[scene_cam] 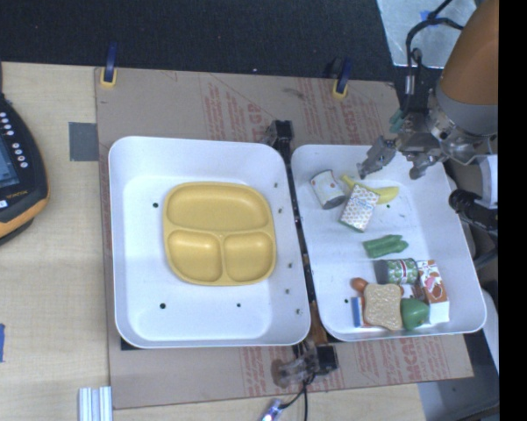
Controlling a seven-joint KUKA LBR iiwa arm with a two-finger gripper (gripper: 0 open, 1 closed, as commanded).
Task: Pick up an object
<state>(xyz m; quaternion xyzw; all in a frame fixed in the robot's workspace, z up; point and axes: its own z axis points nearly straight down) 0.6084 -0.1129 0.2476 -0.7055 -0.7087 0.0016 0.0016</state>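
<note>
Small toys (369, 209) lie scattered in right bin (466, 244).

Grey arm from the right, gripper (393, 158) spread wide, nothing between.

Two bins side by side on the tabletop (53, 279).
The left bin (131, 235) holds a divided tray (219, 232) at its middle; the right bin (456, 253) holds small items, with a slice of toast (383, 305) at its near edge and the gripper (393, 160) over its far end.

Bench (53, 305) bearing two white bins (131, 261)
</note>
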